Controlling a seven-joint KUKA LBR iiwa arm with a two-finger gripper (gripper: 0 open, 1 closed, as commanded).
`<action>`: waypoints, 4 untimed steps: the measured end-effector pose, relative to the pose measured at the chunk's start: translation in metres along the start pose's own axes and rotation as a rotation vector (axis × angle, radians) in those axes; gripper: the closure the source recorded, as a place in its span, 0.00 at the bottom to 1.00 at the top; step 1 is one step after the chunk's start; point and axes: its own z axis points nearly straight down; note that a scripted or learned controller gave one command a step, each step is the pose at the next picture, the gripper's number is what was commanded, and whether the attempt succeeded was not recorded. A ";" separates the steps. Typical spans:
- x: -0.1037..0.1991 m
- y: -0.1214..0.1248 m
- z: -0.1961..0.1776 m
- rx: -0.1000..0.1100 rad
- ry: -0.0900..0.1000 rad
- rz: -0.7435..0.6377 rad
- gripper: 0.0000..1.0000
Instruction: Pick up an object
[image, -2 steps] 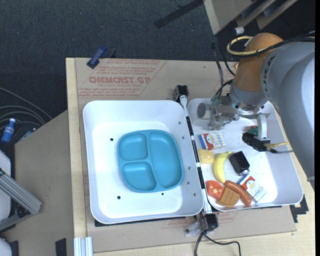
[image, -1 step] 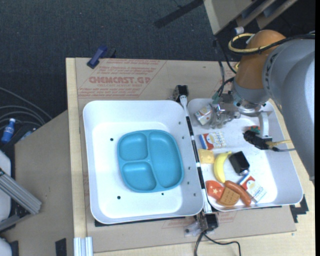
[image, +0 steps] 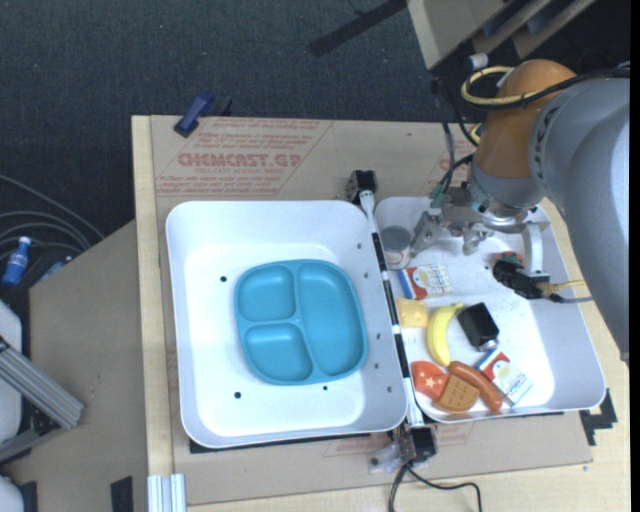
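Yellow banana (image: 438, 334) lies curved in the right bin (image: 575, 370); whether the jaws (image: 445, 236) are parted, I cannot tell.

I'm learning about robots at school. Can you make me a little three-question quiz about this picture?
1. True or false: the blue plate lies in the left bin.
2. Which touches the banana? A) yellow block B) blue plate C) grey cup
3. Fill in: the hand hovers over the ___ bin.

Key: 1 true; 2 A; 3 right.
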 end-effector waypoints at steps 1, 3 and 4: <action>-0.003 -0.035 0.015 -0.048 -0.004 0.004 0.00; 0.003 0.010 0.004 -0.048 0.003 -0.002 1.00; 0.003 0.010 0.005 -0.047 0.003 -0.002 0.00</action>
